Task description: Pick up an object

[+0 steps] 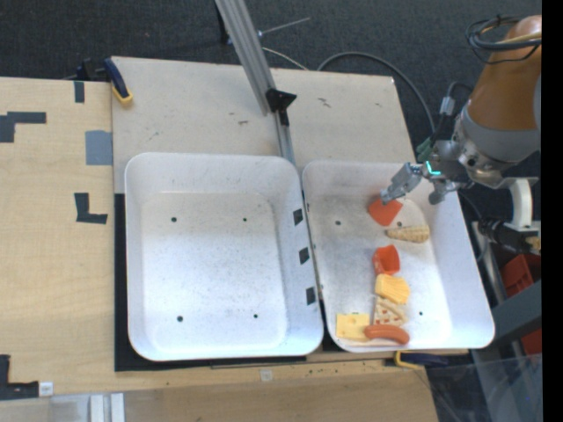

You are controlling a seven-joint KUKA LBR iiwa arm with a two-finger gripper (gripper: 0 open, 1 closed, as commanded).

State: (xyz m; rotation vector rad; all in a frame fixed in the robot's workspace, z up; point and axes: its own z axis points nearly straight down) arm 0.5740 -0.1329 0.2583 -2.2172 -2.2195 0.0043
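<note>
Orange block (pixel 384 211) beside pale pastry (pixel 409 233)

A pale wooden bench (pixel 53 262) fills the nine o'clock side, marked with grey tape patches (pixel 98 146) and dark tape pieces (pixel 85 207). Toward twelve o'clock lies a lighter, scuffed board (pixel 202 104) — a yellow-handled clamp (pixel 117 81) grips its eleven o'clock corner. A slanted aluminium rail (pixel 249 42) crosses it. Beyond — dark carpeted floor (pixel 369 11), with a black cable (pixel 352 60) curving at one o'clock.
</note>
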